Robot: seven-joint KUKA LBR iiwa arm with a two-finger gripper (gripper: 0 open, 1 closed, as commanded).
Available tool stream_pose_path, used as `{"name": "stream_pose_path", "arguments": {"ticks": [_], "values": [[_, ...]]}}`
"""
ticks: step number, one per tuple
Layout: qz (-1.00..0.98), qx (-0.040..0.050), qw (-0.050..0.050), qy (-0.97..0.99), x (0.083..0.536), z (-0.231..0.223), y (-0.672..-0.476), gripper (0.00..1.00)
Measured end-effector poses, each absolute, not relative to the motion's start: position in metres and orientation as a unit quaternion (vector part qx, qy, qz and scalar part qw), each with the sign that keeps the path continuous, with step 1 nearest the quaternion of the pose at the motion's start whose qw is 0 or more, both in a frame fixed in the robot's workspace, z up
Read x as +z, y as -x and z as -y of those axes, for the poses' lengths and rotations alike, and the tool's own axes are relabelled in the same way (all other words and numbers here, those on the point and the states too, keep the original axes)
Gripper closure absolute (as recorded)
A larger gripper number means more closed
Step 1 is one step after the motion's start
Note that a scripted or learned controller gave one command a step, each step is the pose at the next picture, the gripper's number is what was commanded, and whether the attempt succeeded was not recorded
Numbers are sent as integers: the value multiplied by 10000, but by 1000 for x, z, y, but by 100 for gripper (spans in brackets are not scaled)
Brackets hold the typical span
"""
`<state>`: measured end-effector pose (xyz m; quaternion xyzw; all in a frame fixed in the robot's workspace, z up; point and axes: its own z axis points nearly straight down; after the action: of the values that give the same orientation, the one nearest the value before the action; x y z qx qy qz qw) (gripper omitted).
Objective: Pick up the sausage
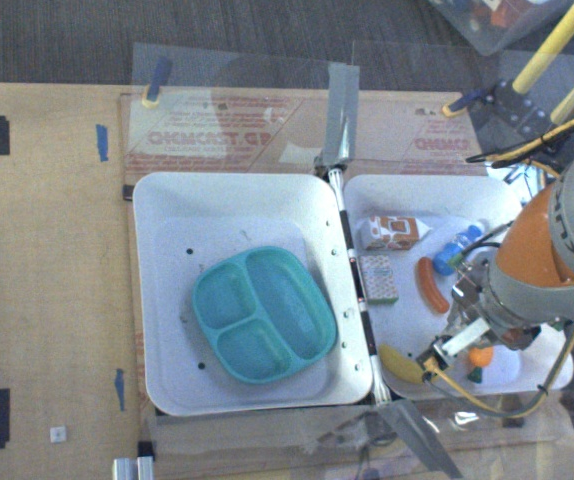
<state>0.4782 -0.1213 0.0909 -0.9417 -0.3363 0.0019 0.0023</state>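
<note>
Sausage point(431, 283) found in right bin point(422, 203), approx. mid-bin, lying flat on the floor and not lifted. To its left we note a small patterned box point(378, 278), close by but apart. A white-and-brown carton point(392, 232) lies on the far side. A blue item point(457, 249) sits just right of the sausage's far end.

Arm point(539, 253) comes in from the right, over the right bin. Gripper point(470, 306) hangs just right of the sausage; contact not confirmed. Gripper state: we cannot tell, released or clenched.

At the near edge we log a yellow item point(399, 364) and a small orange item point(479, 358). Left bin point(167, 218) holds a teal plate point(264, 313) w/ 3 compartments.
</note>
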Motion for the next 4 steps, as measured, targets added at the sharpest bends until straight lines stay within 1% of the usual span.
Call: {"name": "stream_pose_path", "arguments": {"ticks": [1,2,3,4], "values": [[1777,-31,-18,9841,89,117,-481,100],[999,-45,-35,9950,89,105,-482,100],[1018,19,10,9948,98,98,-485,100],[1036,17,9,9946,184,30,-516,100]]}}
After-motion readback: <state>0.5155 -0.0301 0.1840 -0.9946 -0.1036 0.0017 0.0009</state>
